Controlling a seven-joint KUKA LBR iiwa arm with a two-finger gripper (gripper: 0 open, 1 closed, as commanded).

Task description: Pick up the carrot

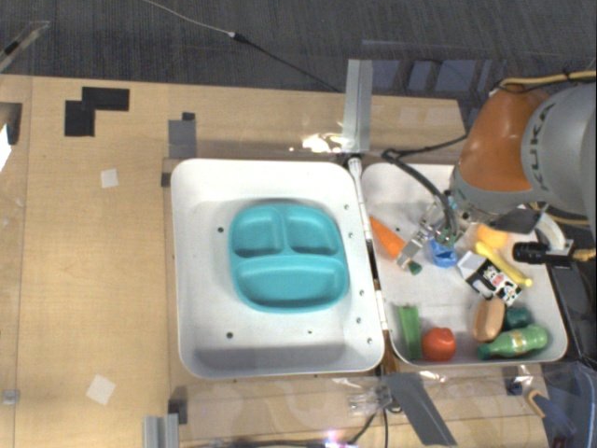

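The carrot [385, 236] is a small orange wedge lying in the right bin [396, 180], close to its left wall. My gripper [417, 248] hangs just right of the carrot's lower end, fingers pointing down-left and spread, with nothing between them. The grey arm with its orange band [499, 143] reaches in from the right above the bin.
The right bin also holds a green block [409, 325], a red tomato [438, 343], a brown bread roll [488, 319], a green bottle [513, 343], a yellow banana [499, 250] and a black-and-white box [492, 278]. A teal divided plate [287, 255] lies in the left bin [201, 278].
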